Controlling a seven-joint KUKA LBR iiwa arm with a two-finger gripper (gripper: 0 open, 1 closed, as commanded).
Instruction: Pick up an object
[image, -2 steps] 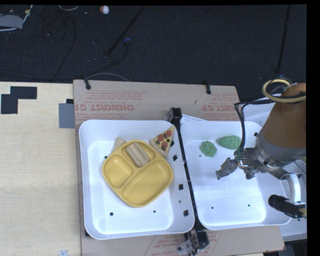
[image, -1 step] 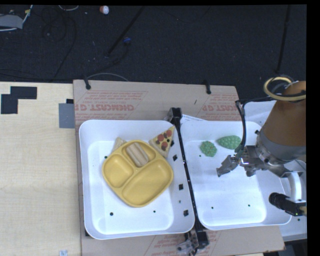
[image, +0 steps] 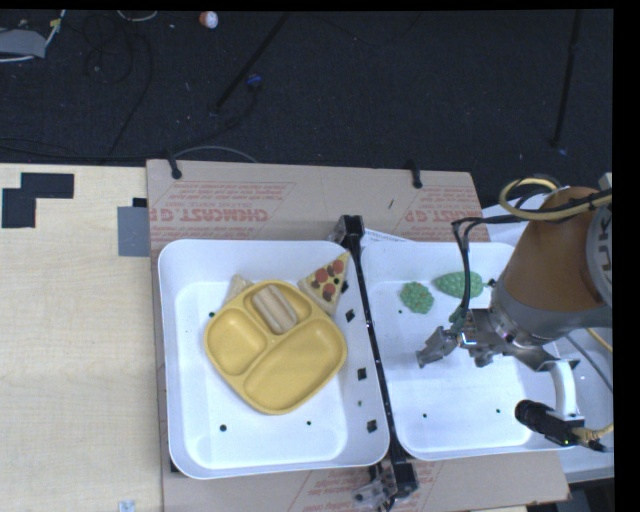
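In the right bin my gripper hangs low over the white floor, open, with nothing between its fingers. Two green leafy pieces lie just beyond it toward the bin's back: a small one and a larger one partly behind the wrist. The left bin holds a yellow divided plate with a tan bread-like piece in its upper compartment. A pizza-slice toy rests against the plate's upper right edge.
A black divider rail runs between the two bins. The orange-banded arm covers the right bin's right side. Cardboard lies under both bins, with a wooden bench top to the left.
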